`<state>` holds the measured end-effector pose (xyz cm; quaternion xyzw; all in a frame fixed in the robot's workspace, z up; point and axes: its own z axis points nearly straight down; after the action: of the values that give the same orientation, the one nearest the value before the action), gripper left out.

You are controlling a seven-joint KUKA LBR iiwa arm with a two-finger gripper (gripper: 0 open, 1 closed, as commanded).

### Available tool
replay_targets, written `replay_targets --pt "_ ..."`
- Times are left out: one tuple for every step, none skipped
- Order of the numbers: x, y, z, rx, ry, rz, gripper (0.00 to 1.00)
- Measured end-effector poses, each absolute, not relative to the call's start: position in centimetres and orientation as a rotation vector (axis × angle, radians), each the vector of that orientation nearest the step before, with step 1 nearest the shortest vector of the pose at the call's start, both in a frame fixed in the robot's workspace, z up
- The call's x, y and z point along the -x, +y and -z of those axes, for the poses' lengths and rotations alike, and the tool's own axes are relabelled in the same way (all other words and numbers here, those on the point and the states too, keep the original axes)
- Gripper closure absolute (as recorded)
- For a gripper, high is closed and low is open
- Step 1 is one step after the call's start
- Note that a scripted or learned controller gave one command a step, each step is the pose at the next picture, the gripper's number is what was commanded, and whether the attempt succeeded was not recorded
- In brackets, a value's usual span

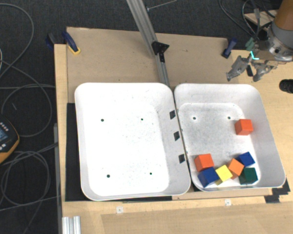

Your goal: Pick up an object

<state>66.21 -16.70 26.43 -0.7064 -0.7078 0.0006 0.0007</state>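
The two-finger grey metal pincer (248,71) hangs at the far right of the camera view, above the bare wooden bench top (112,52) just beyond the far rim of the right-hand shallow white plastic bin (263,106). Its fingers are spread apart with nothing between them — an open pincer, gripping no object.

Every block lies below and nearer the camera than the pincer, inside the right-hand bin. Closest to it is a lone orange cube (243,126), resting by itself almost straight under the pincer in the picture, well apart from it and from the other blocks; its top face is a lighter orange than its sides.

Further from the pincer, at the bin's near edge, sits a tight cluster: a second orange cube (203,161), a dark blue cube (208,176) touching it on the near side, a small yellow cube (223,172), a tilted orange block (236,167), a blue block (245,158) and a dark green cube (248,175) — all pressed close together against the near wall.

To the pincer's left and lower in the view lies the left-hand shallow white plastic bin (88,130), its floor flecked with dark specks.
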Motion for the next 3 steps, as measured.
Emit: replay_targets --pt "-67.1 -16.9 -21.3 2.216 -2.220 -0.006 0.00" --pt "-67.2 -16.3 -15.1 2.214 -2.219 -0.006 0.00" --pt "-67.1 -16.2 -9.7 2.215 -2.219 -0.006 0.00"
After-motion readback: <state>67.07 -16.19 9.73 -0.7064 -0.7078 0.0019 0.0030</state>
